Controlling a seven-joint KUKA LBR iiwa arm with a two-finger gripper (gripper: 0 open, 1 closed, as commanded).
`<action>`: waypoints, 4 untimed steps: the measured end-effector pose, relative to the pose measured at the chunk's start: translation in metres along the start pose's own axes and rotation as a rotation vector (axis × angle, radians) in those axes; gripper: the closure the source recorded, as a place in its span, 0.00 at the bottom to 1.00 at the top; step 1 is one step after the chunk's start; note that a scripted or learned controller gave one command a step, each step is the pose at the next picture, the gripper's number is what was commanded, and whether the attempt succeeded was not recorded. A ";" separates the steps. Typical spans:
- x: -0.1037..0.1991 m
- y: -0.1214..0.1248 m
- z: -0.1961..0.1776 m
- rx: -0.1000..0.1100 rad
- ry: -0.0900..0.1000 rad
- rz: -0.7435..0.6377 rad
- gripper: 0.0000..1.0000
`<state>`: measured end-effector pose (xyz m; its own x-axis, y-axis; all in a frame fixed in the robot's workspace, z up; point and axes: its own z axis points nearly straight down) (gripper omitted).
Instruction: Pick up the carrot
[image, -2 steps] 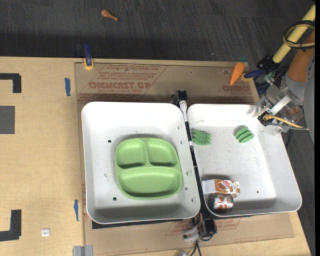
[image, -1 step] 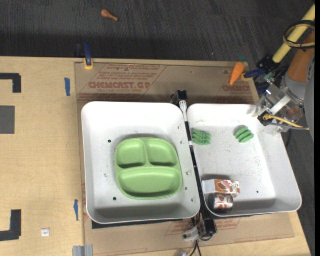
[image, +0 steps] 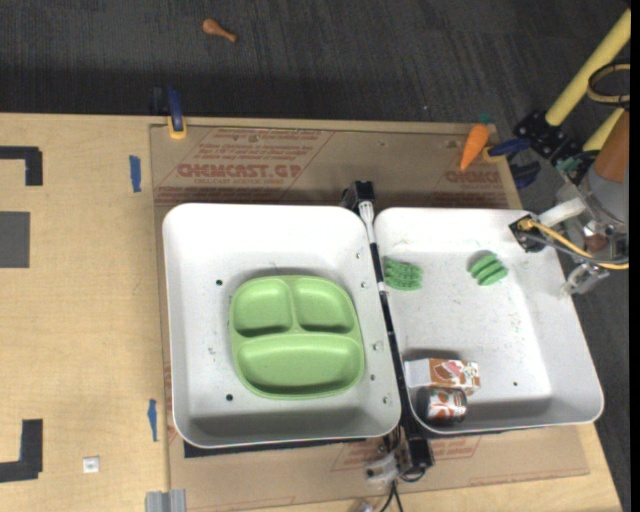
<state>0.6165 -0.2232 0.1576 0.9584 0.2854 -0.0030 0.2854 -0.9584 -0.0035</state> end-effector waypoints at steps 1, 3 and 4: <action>0.041 0.006 0.050 0.012 0.003 0.075 0.00; 0.061 -0.054 0.032 0.000 0.001 -0.041 1.00; 0.061 -0.054 0.022 0.000 0.000 -0.044 1.00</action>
<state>0.6594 -0.1536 0.1361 0.9450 0.3271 -0.0027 0.3271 -0.9450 -0.0034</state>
